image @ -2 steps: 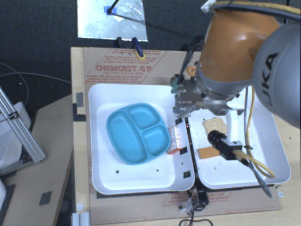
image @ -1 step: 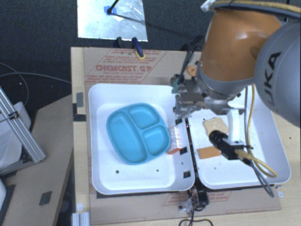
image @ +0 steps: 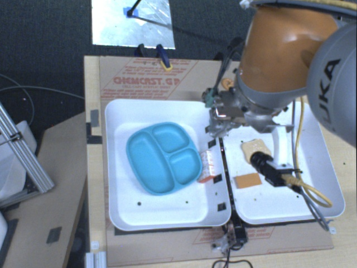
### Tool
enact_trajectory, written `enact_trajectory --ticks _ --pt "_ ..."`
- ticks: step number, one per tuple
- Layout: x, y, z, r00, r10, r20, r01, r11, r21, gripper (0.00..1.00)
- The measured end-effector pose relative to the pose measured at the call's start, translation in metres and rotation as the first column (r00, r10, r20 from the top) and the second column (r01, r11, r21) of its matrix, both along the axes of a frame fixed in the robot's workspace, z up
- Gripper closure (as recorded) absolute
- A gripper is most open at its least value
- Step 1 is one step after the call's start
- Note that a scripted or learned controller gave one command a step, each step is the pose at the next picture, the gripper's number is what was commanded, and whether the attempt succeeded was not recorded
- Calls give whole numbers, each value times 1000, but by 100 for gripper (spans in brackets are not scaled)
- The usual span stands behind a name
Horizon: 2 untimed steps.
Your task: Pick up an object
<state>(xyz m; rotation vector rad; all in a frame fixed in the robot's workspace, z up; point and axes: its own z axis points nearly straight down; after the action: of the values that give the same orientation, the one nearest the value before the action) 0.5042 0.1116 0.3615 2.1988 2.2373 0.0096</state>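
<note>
I hover low over the seam between the bins, my fingers (image: 218,128) hidden so I cannot tell their spread, probably next descending onto the small packet (image: 207,166).

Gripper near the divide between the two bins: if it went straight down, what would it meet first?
Probably the rims where the two bins meet. The gripper hangs over that seam, but depth is unclear from this slanted view.

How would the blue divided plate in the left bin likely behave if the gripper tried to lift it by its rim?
The blue divided plate looks like rigid moulded plastic, so it probably stays stiff. It seems light for its breadth. Gripped at one rim, it may tilt or slip, since its surface looks smooth.
</note>
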Motion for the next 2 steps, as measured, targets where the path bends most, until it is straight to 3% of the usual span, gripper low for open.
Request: enact_trajectory --ticks 2 --pt "1 0 21 1000 12 5 -12 1000 0 100"
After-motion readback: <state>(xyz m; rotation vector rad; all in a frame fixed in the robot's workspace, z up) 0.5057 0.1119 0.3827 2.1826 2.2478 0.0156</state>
